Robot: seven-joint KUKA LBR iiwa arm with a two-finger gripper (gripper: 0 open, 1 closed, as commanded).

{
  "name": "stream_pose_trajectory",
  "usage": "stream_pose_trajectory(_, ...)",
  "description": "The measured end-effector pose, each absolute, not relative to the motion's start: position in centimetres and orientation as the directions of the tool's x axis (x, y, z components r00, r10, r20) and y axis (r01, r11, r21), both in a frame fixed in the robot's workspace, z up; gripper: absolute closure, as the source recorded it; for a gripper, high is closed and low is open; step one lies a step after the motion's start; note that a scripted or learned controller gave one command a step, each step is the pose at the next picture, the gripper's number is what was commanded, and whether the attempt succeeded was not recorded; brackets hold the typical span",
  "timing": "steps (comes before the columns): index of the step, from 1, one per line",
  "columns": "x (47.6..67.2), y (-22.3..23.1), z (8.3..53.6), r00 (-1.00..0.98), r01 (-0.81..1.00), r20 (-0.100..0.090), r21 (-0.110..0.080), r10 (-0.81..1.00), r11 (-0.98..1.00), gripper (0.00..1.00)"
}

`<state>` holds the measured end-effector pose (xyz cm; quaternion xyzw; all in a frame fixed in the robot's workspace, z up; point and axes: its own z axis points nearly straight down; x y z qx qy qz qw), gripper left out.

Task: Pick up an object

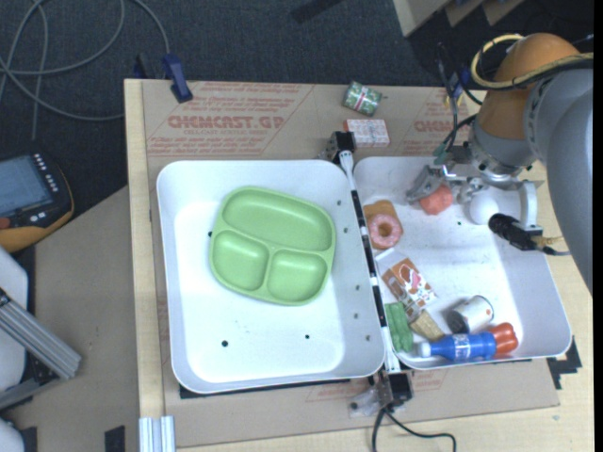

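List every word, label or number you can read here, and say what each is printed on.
"CHEMCAST GP": red print on the brown sheet under the bins, repeated near its right end, where it is partly hidden.
Small print lines above and below that logo: too small to read.
Snack packet, blue bottle, small can and small box: labels too blurred to read.

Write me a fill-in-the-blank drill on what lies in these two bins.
1. The green divided plate lies in the ____ bin.
2. The plate has ____ compartments.
3. The pink-frosted donut lies in the right bin against its ____ wall.
4. The blue bottle has a cap coloured ____.

Missing words: left; three; left; red
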<state>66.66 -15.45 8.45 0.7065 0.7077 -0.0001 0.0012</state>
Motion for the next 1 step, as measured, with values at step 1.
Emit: stream_pose_trajectory(1, 66.77, -15.45, 9.58, -0.003, 1.000, -0.004, 0.005, 1.000, 0.003, 1.00)
